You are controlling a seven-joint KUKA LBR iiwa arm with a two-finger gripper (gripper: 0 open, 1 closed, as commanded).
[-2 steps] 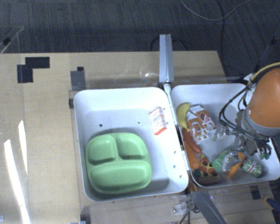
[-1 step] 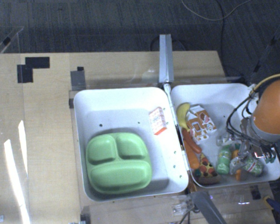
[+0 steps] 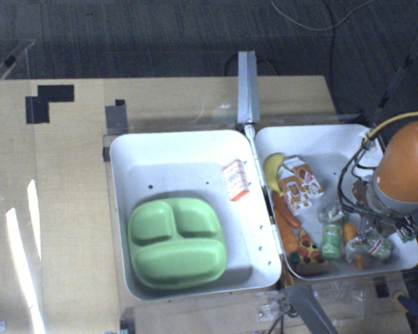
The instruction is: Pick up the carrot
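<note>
Bench [image 3: 70,229]: pale wood, carrying two shallow white bins side by side.

Left bin [image 3: 165,148]: holds a green divided tray [image 3: 176,241] at its 7 o'clock area and a small red-and-white packet [image 3: 235,180] near its 3 o'clock wall.

Right bin [image 3: 321,139]: crowded. Yellow banana [image 3: 272,171] at 10 o'clock, just beside a house-printed carton [image 3: 299,183]. Carrot [image 3: 287,221]: long orange piece lying along the bin's 9 o'clock wall, below the banana, running down towards 7 o'clock. Green bottle [image 3: 331,238] near 6 o'clock, with small mixed items around it too cluttered to name.

Arm [image 3: 407,164]: orange band at the bin's 3 o'clock side. End effector [image 3: 371,240]: low over the clutter at 5 o'clock, well apart from the carrot; whether it is open or closed cannot be told.
</note>
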